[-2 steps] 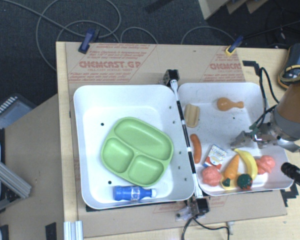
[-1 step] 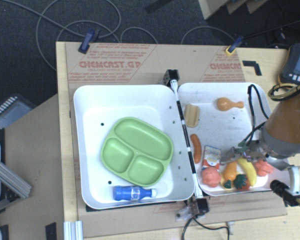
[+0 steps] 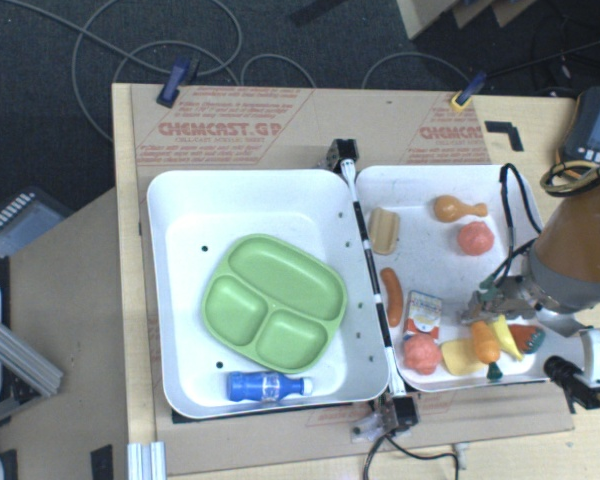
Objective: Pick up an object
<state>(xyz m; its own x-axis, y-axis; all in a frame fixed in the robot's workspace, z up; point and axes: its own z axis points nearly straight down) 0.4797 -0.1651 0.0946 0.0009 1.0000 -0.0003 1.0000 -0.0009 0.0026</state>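
Down in the right bin (image 3: 420,183), in its near right corner, the small play-food pieces are bunched together: an orange carrot-like piece (image 3: 485,342) lying across a yellow slab (image 3: 460,358), with a yellow banana-shaped bit (image 3: 508,336) just beside it. The end effector (image 3: 492,306) sits right over that cluster, low against the carrot piece, but from here I cannot tell whether it is clenched or released, or whether anything sits in it. The grey arm with its orange band (image 3: 578,243) comes in from the right above it.

To the left of the cluster lies a red tomato (image 3: 421,353), touching a small printed packet (image 3: 423,312), and a sausage (image 3: 392,296) runs along the bin's left wall. Farther back are a tan bread slice (image 3: 384,231), a drumstick (image 3: 456,208) and a pinkish-red ball (image 3: 474,238).

The left bin (image 3: 170,203) holds a green divided plate (image 3: 273,302), and a blue bottle (image 3: 267,387) on its side near the front wall. Both bins rest on the counter (image 3: 220,128)
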